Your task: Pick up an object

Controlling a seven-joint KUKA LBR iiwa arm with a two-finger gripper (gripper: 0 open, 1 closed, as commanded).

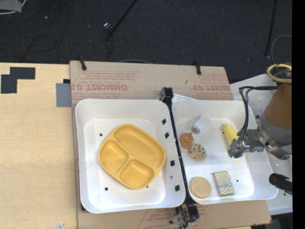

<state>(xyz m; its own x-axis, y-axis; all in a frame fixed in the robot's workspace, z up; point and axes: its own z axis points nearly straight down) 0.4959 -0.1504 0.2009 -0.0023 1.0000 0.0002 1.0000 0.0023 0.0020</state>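
We look down on two white bins side by side on a cardboard-covered bench. The left bin (90, 128) holds a yellow divided tray (132, 155), lying flat and slightly turned. The right bin (259, 182) holds the small things on offer: a pale grey cylinder (200, 124) near the back, an orange ring (186, 140) beside the divider, a brown speckled cookie (197, 151) just in front of the ring, a cream disc (200, 187) at the front, a patterned green-and-white block (223, 183) beside the disc, and a yellow banana-like piece (229, 132) toward the right wall.

The arm (281, 113) comes in from the right, and its claw (237, 149) sits low over the right bin, just in front of the yellow piece and close to its near end. We cannot tell whether the claw is released or clenched (the dark metal parts blur together here), and nothing can be seen held in it.

We judge the step in hand to be settling on a target, and the yellow piece looks nearest. To do it well, we would centre the claw over the middle of the piece, grip across its narrow width, and keep clear of the bin wall. A grab at its tip would likely let it slip or roll away.
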